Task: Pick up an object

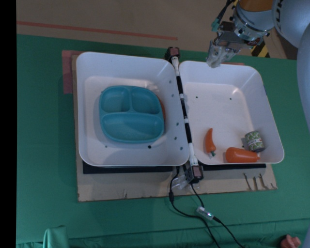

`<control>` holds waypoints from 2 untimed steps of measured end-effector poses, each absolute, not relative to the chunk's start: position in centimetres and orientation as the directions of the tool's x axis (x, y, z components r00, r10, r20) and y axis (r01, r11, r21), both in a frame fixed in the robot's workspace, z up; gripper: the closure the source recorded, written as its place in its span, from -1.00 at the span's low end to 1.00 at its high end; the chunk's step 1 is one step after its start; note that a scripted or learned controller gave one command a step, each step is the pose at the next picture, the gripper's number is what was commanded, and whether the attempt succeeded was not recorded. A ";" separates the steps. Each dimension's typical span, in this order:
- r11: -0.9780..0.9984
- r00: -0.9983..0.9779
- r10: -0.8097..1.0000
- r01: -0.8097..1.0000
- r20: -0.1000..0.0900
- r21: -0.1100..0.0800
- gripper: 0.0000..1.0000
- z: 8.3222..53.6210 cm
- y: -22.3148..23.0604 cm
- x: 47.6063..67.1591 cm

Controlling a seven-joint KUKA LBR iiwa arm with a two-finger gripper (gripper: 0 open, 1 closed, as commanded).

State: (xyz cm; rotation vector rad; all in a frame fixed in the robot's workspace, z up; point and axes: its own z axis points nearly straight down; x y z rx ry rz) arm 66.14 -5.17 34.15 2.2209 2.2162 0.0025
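The grey arm (290,19) enters at the upper right, its orange band (255,4) just above the wrist. The wrist angles down and to the left, and the end effector (216,61) hangs from it, tips pointing downward, with nothing seen between them.

One fixed camera, high above the bench, looking down at a slant.

It stands back enough to take in both white bins whole, the left bin (92,106) toward 9 o'clock and the right bin (261,97) toward 3 o'clock, with green cloth (43,145) all round. The arm (290,19) enters from 1 o'clock.
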 end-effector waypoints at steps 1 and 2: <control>-0.003 0.003 1.000 1.000 -0.003 0.004 1.00 35.0 -6.9 69.7; -0.002 0.002 1.000 1.000 -0.001 0.000 1.00 35.0 -1.9 67.7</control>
